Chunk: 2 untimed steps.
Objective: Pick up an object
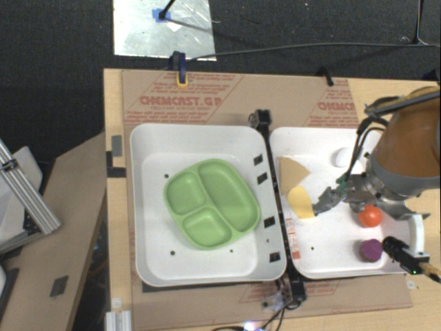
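A dark cloth backdrop surrounds a brown cardboard-faced bench that carries two shallow white bins side by side. The left white bin holds a pale green three-compartment plastic plate. The right white bin holds the smaller things, and the grey arm with its orange band reaches into it from the right.

The dark two-finger gripper sits low over the right bin's floor, its tip just beside a yellow oblong soft-looking piece. Whether the jaws are apart or together I cannot tell; nothing can be made out between them.

That yellow piece looks like the likely target. It lies directly ahead of the jaws, toward the bins' dividing wall, its long axis running roughly from the far side to the near side, tilted a little. A tan triangular flat piece touches its far end, beyond and ahead of the jaws.

Behind the jaws, under the wrist, sits a small orange-red ball; further back and nearer the camera lies a small purple rounded object. A small white rounded object rests behind and beyond the jaws.

To grasp well, the jaws should close across the yellow piece's short width, centred, clear of the tan piece.
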### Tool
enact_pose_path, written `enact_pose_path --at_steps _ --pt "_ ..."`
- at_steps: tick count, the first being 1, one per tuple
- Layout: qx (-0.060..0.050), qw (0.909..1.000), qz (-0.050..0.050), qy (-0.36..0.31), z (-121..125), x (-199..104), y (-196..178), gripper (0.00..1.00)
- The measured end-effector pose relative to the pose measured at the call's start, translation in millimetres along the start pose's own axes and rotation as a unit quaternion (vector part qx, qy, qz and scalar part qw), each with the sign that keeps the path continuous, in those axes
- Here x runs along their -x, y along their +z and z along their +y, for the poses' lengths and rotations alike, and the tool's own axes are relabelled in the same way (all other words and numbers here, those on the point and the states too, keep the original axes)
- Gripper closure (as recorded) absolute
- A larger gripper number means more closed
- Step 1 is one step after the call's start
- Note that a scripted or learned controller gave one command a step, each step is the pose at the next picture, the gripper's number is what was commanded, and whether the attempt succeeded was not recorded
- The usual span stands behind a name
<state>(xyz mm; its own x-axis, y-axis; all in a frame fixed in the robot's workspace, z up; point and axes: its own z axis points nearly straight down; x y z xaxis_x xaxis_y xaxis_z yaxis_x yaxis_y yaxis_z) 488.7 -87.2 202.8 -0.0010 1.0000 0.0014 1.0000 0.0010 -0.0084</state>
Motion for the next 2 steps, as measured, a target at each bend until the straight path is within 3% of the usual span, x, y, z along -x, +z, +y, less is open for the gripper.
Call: enact_pose_path --at_steps 1,2 --pt "0.005 1.0000 -0.001 -0.001 2.3 0.1 -4.2 0.00" --pt "0.002 1.0000 0.000 0.000 1.3 -1.5 58.8 0.00"
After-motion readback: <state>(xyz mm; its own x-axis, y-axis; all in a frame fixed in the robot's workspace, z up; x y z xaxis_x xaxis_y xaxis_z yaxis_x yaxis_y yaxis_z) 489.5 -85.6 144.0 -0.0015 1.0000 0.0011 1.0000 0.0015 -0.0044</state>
